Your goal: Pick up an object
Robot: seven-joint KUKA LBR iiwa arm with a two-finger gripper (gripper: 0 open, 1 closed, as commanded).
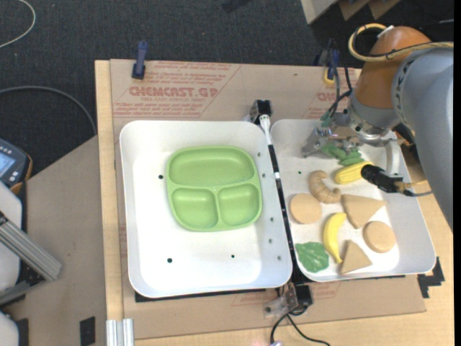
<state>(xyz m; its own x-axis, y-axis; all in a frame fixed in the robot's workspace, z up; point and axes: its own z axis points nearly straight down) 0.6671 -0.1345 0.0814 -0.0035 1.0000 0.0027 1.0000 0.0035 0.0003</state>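
Note:
My gripper (328,139) hangs low over the far end of the right bin (418,262), just above a small green piece (338,151) that is partly hidden under it. A yellow corn cob (350,172) lies just in front of the gripper. Nearer the front are a tan peanut-shaped piece (323,186), a round tan biscuit (305,209), a tan wedge (361,209), a banana (333,235), another round tan piece (379,236), a tan triangle (353,258) and a green leaf (312,256).
The left bin (144,251) holds a green divided plate (214,187). The grey arm with its orange band (389,56) comes in over the right bin's far right corner. Both bins rest on a cardboard sheet (180,85).

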